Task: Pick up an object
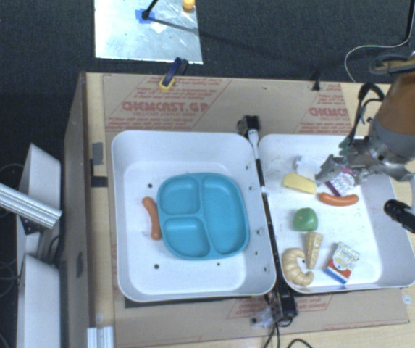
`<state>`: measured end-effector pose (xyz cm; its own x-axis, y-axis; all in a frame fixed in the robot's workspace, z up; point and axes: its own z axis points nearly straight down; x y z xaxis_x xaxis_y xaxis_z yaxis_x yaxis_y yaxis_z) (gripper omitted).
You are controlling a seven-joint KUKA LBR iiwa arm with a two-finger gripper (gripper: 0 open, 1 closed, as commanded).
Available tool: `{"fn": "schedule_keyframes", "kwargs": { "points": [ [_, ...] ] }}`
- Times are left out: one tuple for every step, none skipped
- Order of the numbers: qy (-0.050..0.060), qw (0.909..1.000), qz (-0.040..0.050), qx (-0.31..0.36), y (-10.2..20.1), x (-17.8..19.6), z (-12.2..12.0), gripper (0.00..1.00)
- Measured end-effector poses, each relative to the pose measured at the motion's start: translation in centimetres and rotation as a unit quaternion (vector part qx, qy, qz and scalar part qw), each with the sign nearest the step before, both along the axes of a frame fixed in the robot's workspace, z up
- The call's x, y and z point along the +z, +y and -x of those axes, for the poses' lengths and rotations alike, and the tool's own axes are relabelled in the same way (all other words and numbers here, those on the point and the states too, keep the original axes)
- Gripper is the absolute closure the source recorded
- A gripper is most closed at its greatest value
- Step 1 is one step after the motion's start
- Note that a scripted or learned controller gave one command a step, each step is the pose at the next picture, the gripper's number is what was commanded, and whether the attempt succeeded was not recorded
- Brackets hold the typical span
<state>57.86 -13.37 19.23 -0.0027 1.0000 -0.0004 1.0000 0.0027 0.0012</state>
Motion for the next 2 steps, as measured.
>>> {"fn": "schedule_keyframes", "kwargs": {
  "points": [
    [0.001, 1.0000, -0.0004, 0.000, 3.4, -8.9, 2.0, 0.00],
    [0.000, 1.0000, -0.0004, 0.000, 4.6, -10.8, 2.5, 0.00]
  ]
}}
